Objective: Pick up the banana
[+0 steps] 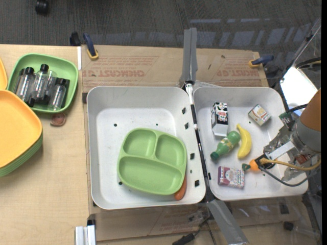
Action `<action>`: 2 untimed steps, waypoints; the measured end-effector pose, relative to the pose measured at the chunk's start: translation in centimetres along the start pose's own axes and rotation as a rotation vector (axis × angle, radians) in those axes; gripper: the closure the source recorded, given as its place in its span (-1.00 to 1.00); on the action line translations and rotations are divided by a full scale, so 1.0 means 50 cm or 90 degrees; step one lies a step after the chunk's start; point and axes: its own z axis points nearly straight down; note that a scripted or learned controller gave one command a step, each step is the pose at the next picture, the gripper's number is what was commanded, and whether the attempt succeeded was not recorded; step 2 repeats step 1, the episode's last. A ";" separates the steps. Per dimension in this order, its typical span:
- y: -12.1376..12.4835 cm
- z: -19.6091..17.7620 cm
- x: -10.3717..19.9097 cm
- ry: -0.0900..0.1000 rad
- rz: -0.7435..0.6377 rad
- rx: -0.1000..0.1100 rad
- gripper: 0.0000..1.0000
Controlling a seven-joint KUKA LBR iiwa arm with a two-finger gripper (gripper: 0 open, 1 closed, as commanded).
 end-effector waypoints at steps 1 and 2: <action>-0.160 -0.032 0.065 0.000 0.049 0.000 -1.00; -0.160 -0.032 0.065 0.000 0.049 0.000 -1.00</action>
